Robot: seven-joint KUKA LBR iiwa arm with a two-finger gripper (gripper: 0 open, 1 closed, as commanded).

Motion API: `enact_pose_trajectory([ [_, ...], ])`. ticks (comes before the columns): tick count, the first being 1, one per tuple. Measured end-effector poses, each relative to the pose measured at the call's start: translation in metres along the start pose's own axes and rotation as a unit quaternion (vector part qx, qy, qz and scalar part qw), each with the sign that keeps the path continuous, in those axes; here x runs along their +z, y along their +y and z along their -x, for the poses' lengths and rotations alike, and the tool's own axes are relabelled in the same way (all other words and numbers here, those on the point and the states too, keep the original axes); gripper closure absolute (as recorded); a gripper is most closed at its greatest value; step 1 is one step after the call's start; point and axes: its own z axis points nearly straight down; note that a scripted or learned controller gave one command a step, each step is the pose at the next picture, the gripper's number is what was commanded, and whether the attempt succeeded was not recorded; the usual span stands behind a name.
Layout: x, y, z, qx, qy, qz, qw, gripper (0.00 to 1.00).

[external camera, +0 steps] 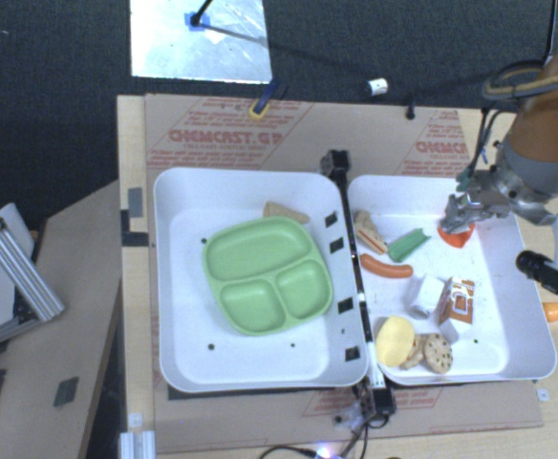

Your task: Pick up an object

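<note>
Over the right bin (pixel 523 352), the gripper (pixel 459 220) is seen lowered onto an orange-red object (pixel 456 236) near the far wall; whether the fingers are closed on it cannot be told.

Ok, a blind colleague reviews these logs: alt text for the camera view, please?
The gripper hovers over an orange-red item in the right bin, which also holds a hot dog, a cookie and other toy food. The left bin holds a green divided plate.
</note>
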Motion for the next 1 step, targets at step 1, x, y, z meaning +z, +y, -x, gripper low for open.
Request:
enact_pose_trajectory([
  [1,-0.0051,-0.0343,-0.0521,0.0,0.0,0.0,1.0,1.0],
])
